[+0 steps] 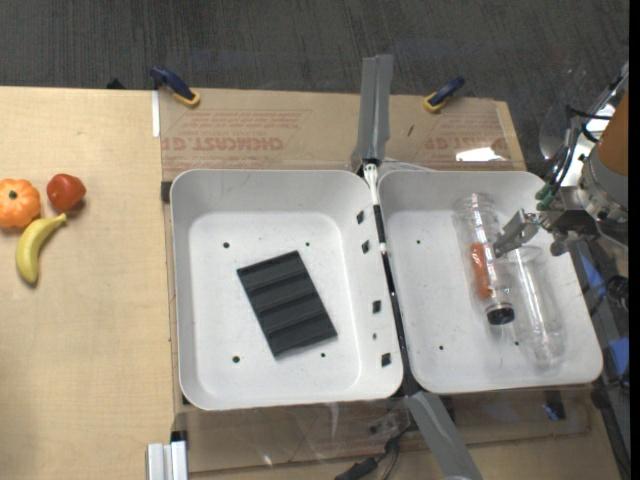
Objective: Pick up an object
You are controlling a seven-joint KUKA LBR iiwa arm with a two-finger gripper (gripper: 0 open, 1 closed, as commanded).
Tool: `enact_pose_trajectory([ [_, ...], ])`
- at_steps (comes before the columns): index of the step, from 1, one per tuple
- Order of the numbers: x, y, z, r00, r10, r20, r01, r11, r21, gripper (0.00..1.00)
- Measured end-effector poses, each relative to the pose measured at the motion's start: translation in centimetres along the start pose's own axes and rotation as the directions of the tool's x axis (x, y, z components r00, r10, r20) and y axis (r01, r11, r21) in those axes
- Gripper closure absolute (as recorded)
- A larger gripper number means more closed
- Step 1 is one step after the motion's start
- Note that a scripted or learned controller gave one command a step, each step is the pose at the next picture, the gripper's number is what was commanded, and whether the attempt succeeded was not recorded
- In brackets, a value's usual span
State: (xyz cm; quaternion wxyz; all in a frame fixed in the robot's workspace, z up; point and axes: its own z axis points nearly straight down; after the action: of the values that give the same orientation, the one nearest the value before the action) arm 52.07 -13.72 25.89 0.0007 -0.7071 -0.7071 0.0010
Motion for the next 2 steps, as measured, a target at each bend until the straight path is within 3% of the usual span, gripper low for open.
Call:
enact_pose_trajectory([
  [1,-1.9,3.0,12.7,0.947,-0.321,0.001,0.321,0.947,-0.009,0.0],
  [2,-1.5,3.1,16.7,0.914,-0.406,-0.001,0.406,0.914,-0.003,0.0],
])
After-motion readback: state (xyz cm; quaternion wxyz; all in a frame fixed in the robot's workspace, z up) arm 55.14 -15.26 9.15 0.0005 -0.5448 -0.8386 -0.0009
